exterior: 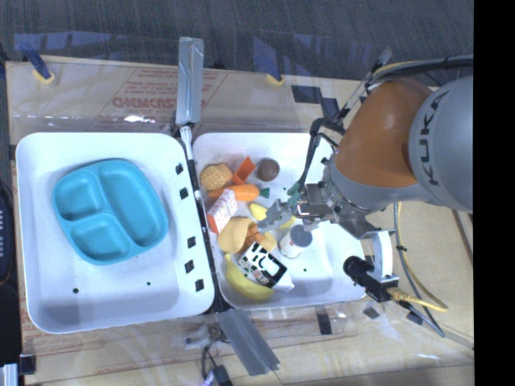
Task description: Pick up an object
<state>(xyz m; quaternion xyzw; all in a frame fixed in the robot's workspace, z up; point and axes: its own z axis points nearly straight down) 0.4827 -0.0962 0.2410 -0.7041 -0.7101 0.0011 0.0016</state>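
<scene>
The right bin holds a heap of toy food. In it are a round tan biscuit, an orange wedge, a brown ball, a carrot, a pink and white packet and a small yellow piece. Nearer the front lie a tan lump, a black and white box and a banana. My gripper hangs low over the middle of the heap, beside the yellow piece and above a small white and grey cap. I see nothing held in it.
The left bin carries a blue divided plate. A grey metal bar stands along the wall between the bins. The arm's orange band covers the right bin's right side. Black clips line the divider.
</scene>
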